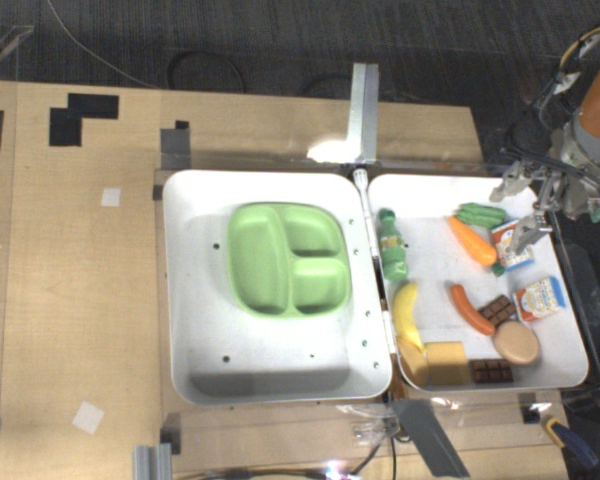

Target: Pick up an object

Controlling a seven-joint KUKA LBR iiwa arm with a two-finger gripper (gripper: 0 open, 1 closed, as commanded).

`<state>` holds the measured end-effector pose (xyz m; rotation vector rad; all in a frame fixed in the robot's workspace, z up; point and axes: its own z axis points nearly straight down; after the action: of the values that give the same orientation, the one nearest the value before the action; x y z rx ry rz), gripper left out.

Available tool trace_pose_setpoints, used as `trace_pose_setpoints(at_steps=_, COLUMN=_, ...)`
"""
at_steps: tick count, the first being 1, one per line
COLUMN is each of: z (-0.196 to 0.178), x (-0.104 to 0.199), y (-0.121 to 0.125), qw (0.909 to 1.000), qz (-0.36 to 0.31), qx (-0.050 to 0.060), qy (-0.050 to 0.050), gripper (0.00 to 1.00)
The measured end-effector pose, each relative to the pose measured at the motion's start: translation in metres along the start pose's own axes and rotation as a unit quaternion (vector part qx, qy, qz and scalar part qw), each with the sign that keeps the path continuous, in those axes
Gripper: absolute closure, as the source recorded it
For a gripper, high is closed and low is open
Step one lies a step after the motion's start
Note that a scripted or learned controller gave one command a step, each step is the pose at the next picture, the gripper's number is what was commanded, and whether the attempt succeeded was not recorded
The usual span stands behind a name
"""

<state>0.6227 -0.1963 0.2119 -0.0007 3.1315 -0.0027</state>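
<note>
Tool [536, 206] is positioned over the right white bin [578, 353], upper right corner; its grip state cannot be told. Beside it, a small red-and-white carton [510, 244], an orange toy carrot [473, 240] and a green pod [479, 213] are seen.

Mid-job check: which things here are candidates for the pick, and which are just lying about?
For the pick, all in the right bin:
carrot
banana
green bottle
sausage
cookie
gripper, above the bin's far right corner

Lying about:
green divided tray in the left bin
</note>
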Motion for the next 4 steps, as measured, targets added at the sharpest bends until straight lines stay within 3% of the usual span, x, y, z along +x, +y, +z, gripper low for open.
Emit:
trace_pose_setpoints(at_steps=1, z=0.106, x=0.015, y=-0.002, qw=0.9998, qz=0.022, qx=0.001, qy=-0.004, gripper=0.0)
trace_pose_setpoints(at_steps=2, z=0.123, x=0.009, y=0.043, qw=0.9997, qz=0.026, qx=-0.001, qy=-0.001, gripper=0.0)
trace_pose_setpoints(at_steps=3, z=0.122, x=0.04, y=0.052, qw=0.9985, qz=0.055, qx=0.0, qy=-0.002, gripper=0.0)
trace_pose_setpoints(at_steps=4, z=0.121, x=0.066, y=0.06, qw=0.9902, qz=0.14, qx=0.0, qy=-0.003, gripper=0.0)
